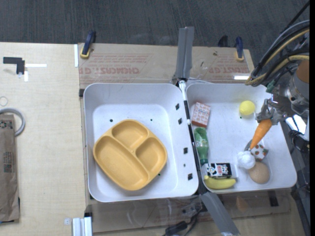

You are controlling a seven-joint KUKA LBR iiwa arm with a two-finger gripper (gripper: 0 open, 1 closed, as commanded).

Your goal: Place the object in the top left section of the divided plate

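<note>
A yellow divided plate [100, 157] with three sections lies tilted in the left bin [98, 100]. Over the right side of the right bin [221, 95], my gripper [268, 115] is shut on the thick top end of an orange carrot [260, 133]. The carrot hangs at a slant, and its thin tip points down-left toward a white lump [244, 160]. The plate holds nothing.
The right bin also holds a yellow ball [247, 108], a pink box [200, 114], a green bottle [201, 144], a black-and-white carton [218, 170], a banana [220, 183], a brown egg [259, 173] and a small spotted toy [261, 152]. A ridge [186, 124] divides the bins.
</note>
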